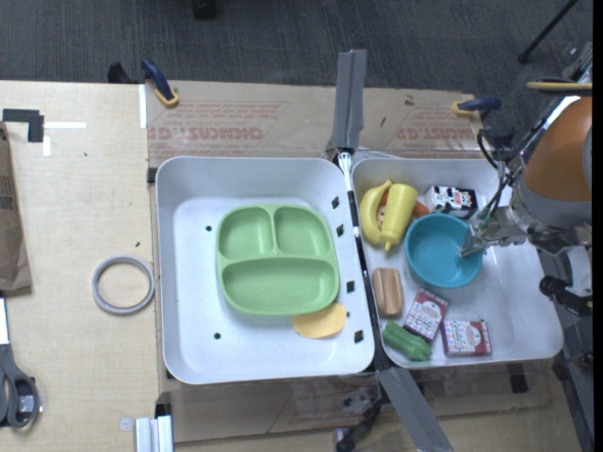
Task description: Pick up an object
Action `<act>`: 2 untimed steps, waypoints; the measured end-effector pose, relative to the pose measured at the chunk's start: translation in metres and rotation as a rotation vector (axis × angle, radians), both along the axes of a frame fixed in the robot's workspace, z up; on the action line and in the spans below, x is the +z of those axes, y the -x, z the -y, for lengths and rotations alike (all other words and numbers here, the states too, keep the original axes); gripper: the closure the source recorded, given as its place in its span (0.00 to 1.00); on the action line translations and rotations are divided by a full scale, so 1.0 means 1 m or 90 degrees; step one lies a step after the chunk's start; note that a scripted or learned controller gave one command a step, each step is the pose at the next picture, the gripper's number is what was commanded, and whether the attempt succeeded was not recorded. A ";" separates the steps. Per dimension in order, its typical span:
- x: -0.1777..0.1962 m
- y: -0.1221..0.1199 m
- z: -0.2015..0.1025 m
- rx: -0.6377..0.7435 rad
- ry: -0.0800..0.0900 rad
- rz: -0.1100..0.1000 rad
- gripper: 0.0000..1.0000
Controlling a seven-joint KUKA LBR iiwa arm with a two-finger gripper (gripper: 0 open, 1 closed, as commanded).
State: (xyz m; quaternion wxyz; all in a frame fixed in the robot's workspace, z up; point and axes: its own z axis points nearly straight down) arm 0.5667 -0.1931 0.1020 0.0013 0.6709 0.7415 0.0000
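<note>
Camera view: looks down at a slant on a bench with two white bins side by side.
Bench, far left: a tape ring lies flat on the wood, with scissors at the lower edge and a brown paper bag at the left edge.
Left bin: holds a green divided plate lying flat; a yellow chip-shaped piece touches the plate's lower right rim.
Right bin: crowded toward its left half.
Right bin, top: a yellow banana and a yellow bottle lie together, just beside a small black-and-white carton.
Right bin, middle: a blue bowl sits upright below the bottle.
Right bin, bottom: a hot dog, a green vegetable, and two red packets lie near the front wall.
Gripper: at the bowl's right rim, tip over the inside of the bowl; I cannot tell whether it is parted or closed, and nothing shows in its grasp.
Arm: reaches in from the right, orange band above the wrist.
</note>
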 end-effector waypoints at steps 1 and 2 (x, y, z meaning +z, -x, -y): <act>0.081 -0.017 -0.024 -0.212 0.000 -0.003 1.00; 0.140 0.002 -0.034 0.027 0.000 -0.003 1.00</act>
